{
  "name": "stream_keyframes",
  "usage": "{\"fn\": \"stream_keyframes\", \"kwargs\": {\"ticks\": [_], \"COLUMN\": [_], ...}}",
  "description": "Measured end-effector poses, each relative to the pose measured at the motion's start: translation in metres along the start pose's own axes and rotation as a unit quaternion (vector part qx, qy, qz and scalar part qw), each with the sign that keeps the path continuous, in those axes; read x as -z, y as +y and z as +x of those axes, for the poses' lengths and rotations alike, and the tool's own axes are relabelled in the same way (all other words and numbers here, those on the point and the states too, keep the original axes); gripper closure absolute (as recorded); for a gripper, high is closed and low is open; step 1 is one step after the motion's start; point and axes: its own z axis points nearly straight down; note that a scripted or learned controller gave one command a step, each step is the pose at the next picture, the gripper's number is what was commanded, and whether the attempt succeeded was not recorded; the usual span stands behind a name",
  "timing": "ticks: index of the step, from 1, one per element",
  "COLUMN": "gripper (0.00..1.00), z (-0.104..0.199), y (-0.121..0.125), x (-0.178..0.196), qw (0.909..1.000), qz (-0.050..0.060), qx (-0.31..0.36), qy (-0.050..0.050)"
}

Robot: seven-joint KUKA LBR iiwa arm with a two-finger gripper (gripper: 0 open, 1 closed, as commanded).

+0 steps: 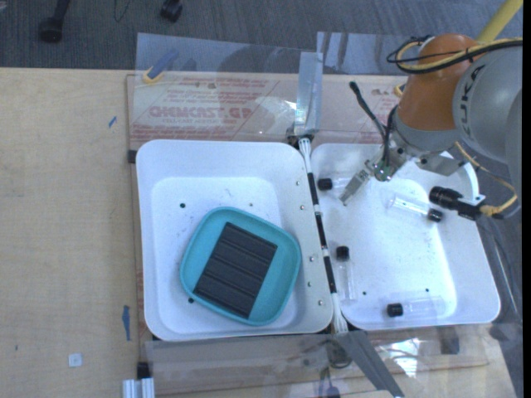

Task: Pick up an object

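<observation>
My gripper (355,186) hangs low over the far left part of the right bin (465,305), slanting down to the left from the orange-banded wrist. Its tip is just right of a small black-capped vial (324,183) near the bin's left wall, apart from it. A clear tube with a black cap (416,208) lies to the gripper's right. Another black-capped vial (341,255) lies by the left wall, and a third tube (408,308) rests near the front edge. I see nothing held in the gripper.
The left bin (166,172) holds a teal dish (282,251) with a black ribbed block (236,268) lying on it. A divider wall (319,230) separates the two bins. Clear plastic sheeting (224,106) lies behind the bins.
</observation>
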Motion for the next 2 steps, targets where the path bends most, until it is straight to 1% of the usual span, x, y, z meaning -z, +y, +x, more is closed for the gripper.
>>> {"fn": "stream_keyframes", "kwargs": {"ticks": [1, 2], "gripper": [0.0, 1.0], "z": [0.028, 0.027], "y": [-0.029, -0.028], "x": [-0.017, -0.005], "qw": [0.9993, 0.9993], "qz": [0.0, -0.003], "qx": [0.038, 0.036], "qy": [-0.002, -0.004]}}
